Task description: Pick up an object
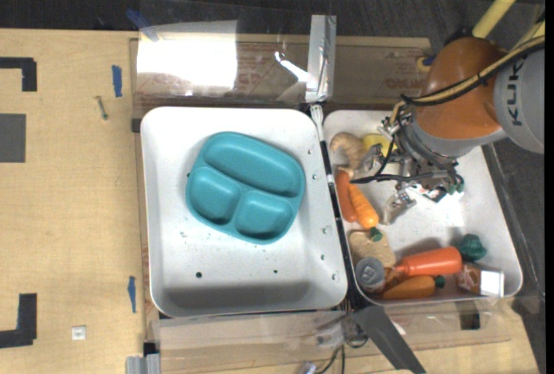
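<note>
Hovering low in the right bin point(502, 216), gripper point(407, 195) below the orange wrist band, between the carrot point(356, 201) and the bin's bare middle. Finger spread not resolvable — cables and metal fittings clutter the tip, so open or shut cannot be told. Nothing seen between the fingers; no contact with any object confirmed.

Candidate objects all in the right bin, crowded along its left wall and near edge:
- carrot, lying lengthwise just beside the left wall, tip toward the near edge. Probably light, rigid plastic, smooth and tapered — likely to squirt out if pinched near the thin end. Best taken across the thick middle.
- orange bottle point(430, 261) near the front, lying on its side, touching neighbours. Rounded, likely slippery; grip across the body, not the neck.
- beige lump point(346, 144) at the far left corner, close against wall and carrot; awkward access.
- green piece point(472, 245) near the bottle's right end — small, identity unclear.

Left bin point(164, 260) holding a teal tray point(246, 185): broad, shallow, stiff, too wide for a two-finger pinch except at the rim.

Judged nearest and easiest: carrot.
</note>
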You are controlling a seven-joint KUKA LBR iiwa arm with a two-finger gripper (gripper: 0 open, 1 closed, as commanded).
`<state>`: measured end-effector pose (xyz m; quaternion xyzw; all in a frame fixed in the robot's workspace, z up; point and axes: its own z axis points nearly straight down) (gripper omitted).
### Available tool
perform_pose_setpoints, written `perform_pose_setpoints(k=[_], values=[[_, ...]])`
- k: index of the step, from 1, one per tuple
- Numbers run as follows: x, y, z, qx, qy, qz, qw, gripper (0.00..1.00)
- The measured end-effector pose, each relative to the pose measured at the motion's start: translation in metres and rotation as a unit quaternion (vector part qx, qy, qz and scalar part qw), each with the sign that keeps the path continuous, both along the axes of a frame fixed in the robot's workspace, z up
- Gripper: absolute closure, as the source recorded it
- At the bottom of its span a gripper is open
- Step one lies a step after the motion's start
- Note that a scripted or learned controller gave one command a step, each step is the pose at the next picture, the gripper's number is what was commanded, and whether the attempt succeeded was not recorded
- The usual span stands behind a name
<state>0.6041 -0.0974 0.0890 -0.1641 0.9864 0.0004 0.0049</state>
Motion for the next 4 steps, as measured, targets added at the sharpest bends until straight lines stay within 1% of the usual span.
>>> perform_pose_setpoints(k=[1,2,3,4], values=[[-0.115,-0.013,0.0,-0.0026,-0.001,0.056,0.9984,0.0],[-0.109,-0.011,0.014,-0.0031,-0.009,0.057,0.9983,1.0],[-0.072,0.045,0.152,-0.0006,-0.003,-0.016,0.9999,1.0],[0.002,0.115,0.134,0.0012,0.003,-0.039,0.9992,1.0]])
